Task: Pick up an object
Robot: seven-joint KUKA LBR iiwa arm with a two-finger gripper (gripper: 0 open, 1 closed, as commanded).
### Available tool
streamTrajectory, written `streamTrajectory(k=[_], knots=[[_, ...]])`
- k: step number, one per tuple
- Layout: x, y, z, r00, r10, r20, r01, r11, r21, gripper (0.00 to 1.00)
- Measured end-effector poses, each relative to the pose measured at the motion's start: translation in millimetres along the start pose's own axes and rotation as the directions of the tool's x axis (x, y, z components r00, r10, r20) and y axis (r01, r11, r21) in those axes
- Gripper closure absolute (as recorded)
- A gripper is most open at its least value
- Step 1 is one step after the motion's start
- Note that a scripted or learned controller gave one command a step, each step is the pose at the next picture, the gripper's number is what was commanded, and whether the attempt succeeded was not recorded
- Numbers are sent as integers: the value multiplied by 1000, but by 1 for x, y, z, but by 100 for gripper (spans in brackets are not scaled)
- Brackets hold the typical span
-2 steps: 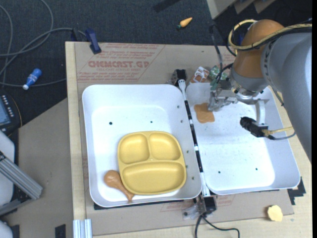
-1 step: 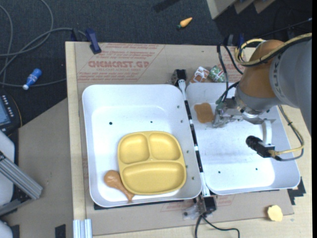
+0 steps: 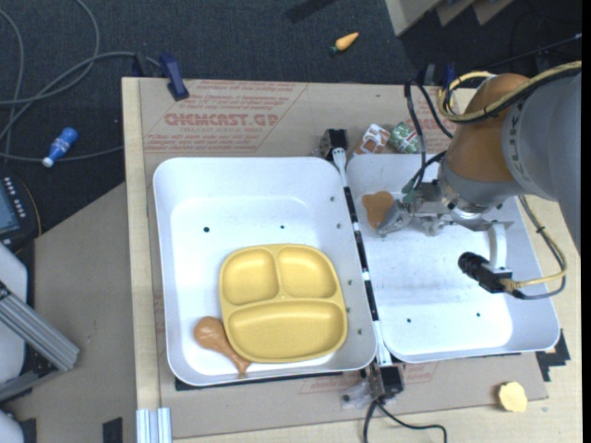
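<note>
One small brown object (image 3: 377, 208) lies in the right bin (image 3: 462, 335), up against its left wall near the divider between the two bins, and it looks the likeliest target. The claw (image 3: 399, 215) sits just beside it on the right, low in the bin, its metal parts reaching toward the brown piece; whether it is spread or closed cannot be told from this slant, and nothing is seen held in it. My reading is that the approach is the step in hand, with the grasp itself not yet made. The next move would call for centring over the object, which is awkward so close to the wall, then closing and lifting straight up. Further out, the left bin (image 3: 185, 201) holds a yellow tray (image 3: 282, 303) with an orange drumstick (image 3: 218, 338) touching its lower left edge. Some wrapped bits (image 3: 391, 137) lie on the counter (image 3: 240, 118) behind the right bin.
</note>
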State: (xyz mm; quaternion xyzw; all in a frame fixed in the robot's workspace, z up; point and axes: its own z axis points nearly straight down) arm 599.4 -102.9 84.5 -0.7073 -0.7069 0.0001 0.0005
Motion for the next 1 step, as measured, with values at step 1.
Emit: streamTrajectory(k=[1], knots=[[0, 47, -1, 1000, -3, 2, 3, 1000, -6, 0]])
